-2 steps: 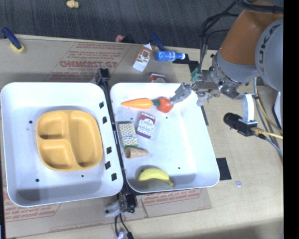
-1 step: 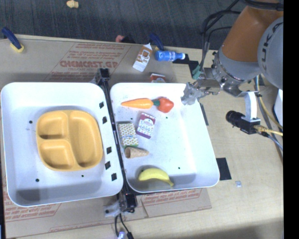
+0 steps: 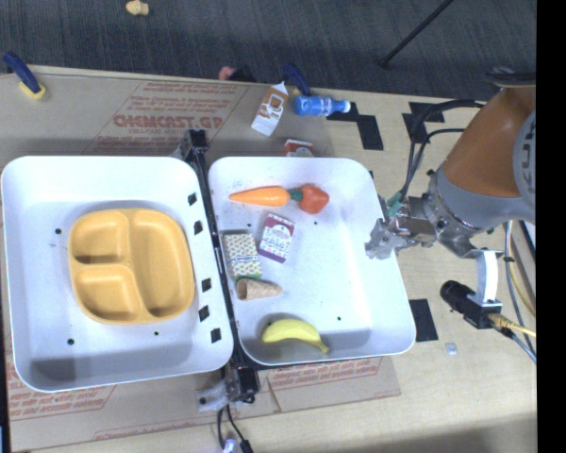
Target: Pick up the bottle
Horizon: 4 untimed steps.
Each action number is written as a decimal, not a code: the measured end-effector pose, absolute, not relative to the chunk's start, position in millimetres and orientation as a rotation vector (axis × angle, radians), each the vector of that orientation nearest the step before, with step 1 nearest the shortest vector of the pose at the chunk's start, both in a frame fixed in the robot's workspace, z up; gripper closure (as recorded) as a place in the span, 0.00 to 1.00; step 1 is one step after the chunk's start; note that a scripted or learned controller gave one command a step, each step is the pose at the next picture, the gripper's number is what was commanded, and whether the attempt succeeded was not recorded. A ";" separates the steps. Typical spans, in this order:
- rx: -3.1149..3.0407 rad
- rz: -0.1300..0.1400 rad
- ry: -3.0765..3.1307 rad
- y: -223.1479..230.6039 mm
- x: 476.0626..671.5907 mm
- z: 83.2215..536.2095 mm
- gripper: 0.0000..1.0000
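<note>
- Bottle, blue with a white cap, lay on its side on the counter beyond the right bin's far rim, at about 12 o'clock from that bin, outside both bins.
- Gripper stood at the right bin's 3 o'clock rim, well apart from the bottle; whether it was released or clenched could not be told, and nothing showed in its grasp.
- Right bin held a carrot and a strawberry at 12 o'clock, a small purple carton and a cracker near centre, an ice-cream cone, and a banana at 6 o'clock.
- Left bin held a yellow divided plate.
- Small milk carton lay at 9 o'clock from the bottle.
</note>
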<state>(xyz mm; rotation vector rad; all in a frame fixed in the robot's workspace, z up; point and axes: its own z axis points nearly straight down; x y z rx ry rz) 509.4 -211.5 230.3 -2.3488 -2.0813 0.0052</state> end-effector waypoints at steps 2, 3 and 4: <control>-2.353 0.003 -2.078 -211.2 476.0 204.5 1.00; -2.106 0.002 -2.326 -206.8 476.4 199.5 1.00; -2.557 0.002 -1.821 -199.4 476.4 191.7 1.00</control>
